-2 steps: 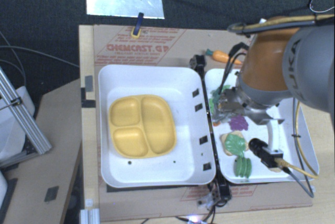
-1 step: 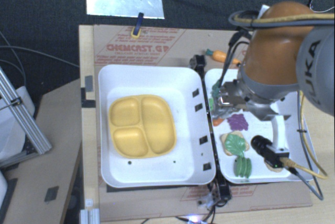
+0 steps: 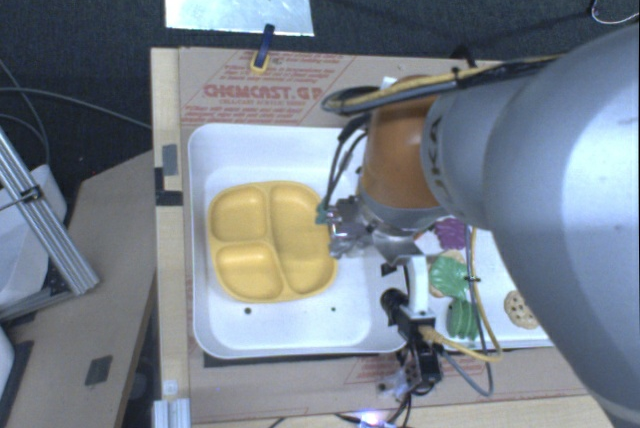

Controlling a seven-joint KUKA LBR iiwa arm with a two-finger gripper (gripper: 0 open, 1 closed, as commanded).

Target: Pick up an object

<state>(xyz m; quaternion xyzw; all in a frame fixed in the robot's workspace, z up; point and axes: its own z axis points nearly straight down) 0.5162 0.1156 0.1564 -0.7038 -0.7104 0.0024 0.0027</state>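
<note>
**Plate to my left**

The yellow divided plate (image 3: pixel 268 241) lay flat in the left bin (image 3: pixel 215 156), its right edge just beside my gripper (image 3: pixel 340 234), leftward of my wrist. My grip's state I couldn't tell.

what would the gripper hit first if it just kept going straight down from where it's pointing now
Most likely the right rim of the yellow divided plate in the left white bin, or the bin floor just beside it. The gripper sits over that plate edge, but the arm hides much of it and depth is unclear from this slanted view.
</note>
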